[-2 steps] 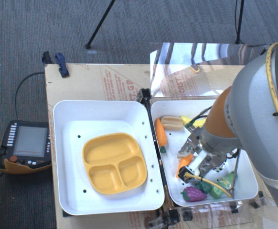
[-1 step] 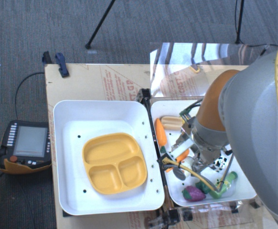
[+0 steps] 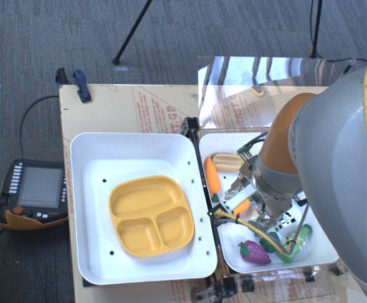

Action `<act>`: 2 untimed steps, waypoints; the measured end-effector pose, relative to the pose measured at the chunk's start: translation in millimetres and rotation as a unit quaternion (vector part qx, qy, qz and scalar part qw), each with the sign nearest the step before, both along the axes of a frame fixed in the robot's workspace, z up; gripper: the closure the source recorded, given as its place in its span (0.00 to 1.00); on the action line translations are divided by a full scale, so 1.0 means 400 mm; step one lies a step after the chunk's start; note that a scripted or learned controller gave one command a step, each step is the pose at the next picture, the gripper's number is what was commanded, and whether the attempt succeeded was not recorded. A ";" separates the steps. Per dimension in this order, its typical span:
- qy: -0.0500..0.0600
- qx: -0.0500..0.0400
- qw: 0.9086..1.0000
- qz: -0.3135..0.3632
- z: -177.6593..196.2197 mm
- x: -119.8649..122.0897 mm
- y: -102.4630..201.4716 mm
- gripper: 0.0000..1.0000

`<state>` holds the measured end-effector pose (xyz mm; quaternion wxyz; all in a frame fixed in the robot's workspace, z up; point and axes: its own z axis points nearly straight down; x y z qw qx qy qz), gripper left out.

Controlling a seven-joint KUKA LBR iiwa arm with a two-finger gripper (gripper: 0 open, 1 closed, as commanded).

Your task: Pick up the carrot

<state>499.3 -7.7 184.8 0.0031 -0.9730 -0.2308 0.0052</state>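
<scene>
The carrot (image 3: 212, 177) lies in the right bin (image 3: 325, 252), against its left wall. The gripper (image 3: 259, 212) hangs over this bin beside it; how its grasp stands I cannot tell.

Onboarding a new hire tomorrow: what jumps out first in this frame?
The big grey arm with its orange band fills the right side, its gripper low over the right bin. The yellow divided plate sits alone in the left bin. The carrot lies at the right bin's left edge.
</scene>
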 end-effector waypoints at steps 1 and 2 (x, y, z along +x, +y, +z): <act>0.001 -0.001 0.998 -0.070 -0.001 -0.062 0.005 0.00; 0.000 -0.001 0.991 -0.133 -0.001 -0.062 -0.006 0.00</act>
